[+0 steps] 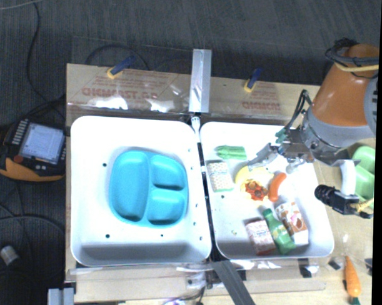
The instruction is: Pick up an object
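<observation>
Your end effector (280, 155) hangs over the right white plastic bin (235, 238), fingers spread wide, nothing between them. Small orange carrot-shaped toy (276, 185) lies just nearward, long axis near-far.

Right bin (205, 180) — small items clustered in its middle and lower part. Green flat piece (230, 152) near the upper left. Pale printed packet (218, 175) by the left wall. Yellow piece (243, 175), red crumpled bit (256, 190) and orange carrot-like piece (276, 185) mid-bin, close together. Green bottle (279, 232) and two printed red-and-white packets (259, 237) (293, 220) lie near the lower rim, touching.
</observation>
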{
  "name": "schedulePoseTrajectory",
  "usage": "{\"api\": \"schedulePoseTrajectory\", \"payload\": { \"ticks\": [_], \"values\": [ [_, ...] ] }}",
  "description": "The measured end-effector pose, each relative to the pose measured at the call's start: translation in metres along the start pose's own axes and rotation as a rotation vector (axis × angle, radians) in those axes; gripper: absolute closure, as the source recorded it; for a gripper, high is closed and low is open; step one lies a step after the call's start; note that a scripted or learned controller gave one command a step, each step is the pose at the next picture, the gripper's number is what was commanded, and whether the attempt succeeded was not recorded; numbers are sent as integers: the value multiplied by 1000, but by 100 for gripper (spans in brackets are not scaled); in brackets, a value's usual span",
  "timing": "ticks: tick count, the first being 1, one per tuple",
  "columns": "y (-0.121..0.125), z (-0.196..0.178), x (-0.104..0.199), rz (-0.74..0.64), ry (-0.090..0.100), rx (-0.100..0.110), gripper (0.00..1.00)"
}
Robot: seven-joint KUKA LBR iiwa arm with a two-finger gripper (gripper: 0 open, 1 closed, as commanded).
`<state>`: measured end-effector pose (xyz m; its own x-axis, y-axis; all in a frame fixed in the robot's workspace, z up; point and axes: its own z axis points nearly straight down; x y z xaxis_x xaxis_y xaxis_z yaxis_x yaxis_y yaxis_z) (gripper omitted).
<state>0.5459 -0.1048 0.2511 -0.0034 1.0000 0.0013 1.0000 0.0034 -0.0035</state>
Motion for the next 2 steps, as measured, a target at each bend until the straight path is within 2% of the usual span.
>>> {"api": "schedulePoseTrajectory", "payload": {
  "ticks": [1,2],
  "values": [
    [7,90,-48,44,-1,1,0],
    [48,148,-69,52,-8,-24,0]
  ]
}}
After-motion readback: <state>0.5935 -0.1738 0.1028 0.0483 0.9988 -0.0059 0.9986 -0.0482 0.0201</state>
